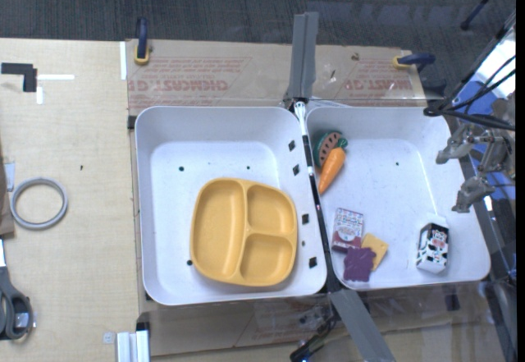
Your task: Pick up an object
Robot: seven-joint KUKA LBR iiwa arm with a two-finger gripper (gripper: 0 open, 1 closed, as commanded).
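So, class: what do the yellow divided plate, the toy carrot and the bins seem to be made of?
Yellow divided plate: likely moulded plastic, its colour uniform and its compartment edges rounded, with a soft sheen. Toy carrot: probably plastic or rubber, smooth and solid orange. Bins: seemingly thin white plastic with rounded corners.

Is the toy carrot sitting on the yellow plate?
No, the toy carrot lies in the right bin against the divider, while the yellow plate sits in the left bin.
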